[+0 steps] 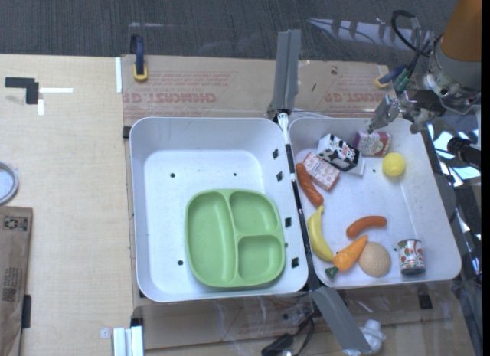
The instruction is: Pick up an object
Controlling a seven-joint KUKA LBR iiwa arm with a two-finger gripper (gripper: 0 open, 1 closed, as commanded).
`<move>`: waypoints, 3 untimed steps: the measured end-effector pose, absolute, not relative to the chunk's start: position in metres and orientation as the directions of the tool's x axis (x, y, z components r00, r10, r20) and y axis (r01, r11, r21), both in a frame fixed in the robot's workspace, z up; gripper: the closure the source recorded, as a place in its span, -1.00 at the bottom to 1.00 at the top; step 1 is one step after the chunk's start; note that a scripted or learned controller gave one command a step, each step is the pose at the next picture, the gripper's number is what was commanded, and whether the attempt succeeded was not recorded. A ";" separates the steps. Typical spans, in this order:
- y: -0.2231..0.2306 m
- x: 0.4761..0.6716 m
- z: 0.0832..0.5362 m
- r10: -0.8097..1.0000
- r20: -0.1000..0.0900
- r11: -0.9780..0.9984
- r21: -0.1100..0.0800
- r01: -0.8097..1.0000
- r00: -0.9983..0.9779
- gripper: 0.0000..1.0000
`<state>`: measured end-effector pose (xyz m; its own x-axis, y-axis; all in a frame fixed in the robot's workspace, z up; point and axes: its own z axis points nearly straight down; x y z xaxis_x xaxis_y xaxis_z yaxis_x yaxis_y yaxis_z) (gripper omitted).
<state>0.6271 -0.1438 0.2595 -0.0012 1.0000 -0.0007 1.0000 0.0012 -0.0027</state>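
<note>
The surface [61,163] is pale wood-grain board. Two shallow white bins sit on it side by side, touching along a shared edge: the left bin [153,194] and the right bin [440,217]. Beyond the left bin lies a flat cardboard sheet [207,90] with red print. Well to the left of that bin sit a black L-shaped mark [23,86], a clear tape roll [6,184] and a brown paper bag [14,270].
</note>
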 end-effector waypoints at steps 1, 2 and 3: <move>-0.144 0.627 0.260 1.000 -0.001 0.001 -0.003 1.000 -0.001 -1.00; -0.093 0.647 0.123 0.983 -0.005 0.186 0.012 0.983 -0.186 -1.00; -0.101 0.657 0.114 0.983 -0.007 0.186 0.017 0.982 -0.186 -1.00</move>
<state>0.6566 -0.1014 0.1141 -0.1857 0.9826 -0.0067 0.9824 0.1857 0.0172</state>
